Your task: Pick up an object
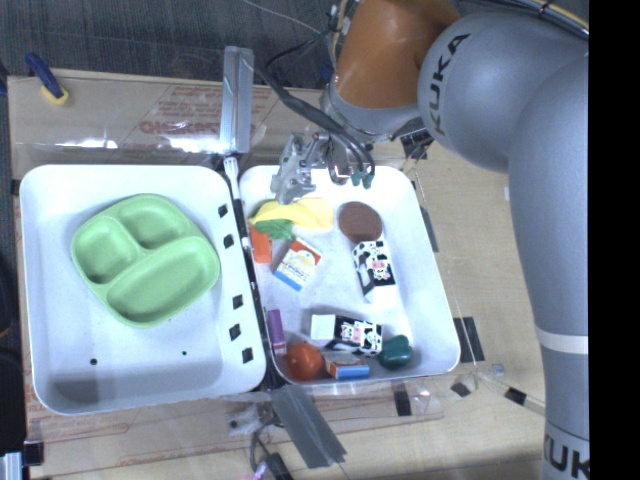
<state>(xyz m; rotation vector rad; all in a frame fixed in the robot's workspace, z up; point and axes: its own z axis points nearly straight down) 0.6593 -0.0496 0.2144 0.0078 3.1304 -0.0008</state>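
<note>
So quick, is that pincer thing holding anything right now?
Pincer: cannot be told. It hangs over the far edge of the right bin, above the yellow banana toy.

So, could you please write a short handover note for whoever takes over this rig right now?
Tool: over the top left corner of the right bin, just above the yellow item; nothing shows between its fingers, and I cannot tell whether they are open.
Things: the right bin holds the yellow item, a brown disc, two cow-print cartons, a small box, a red ball and a dark green piece. The left bin holds a green divided plate.
Done: nothing lifted.
Left: grasp and lift one object.
</note>
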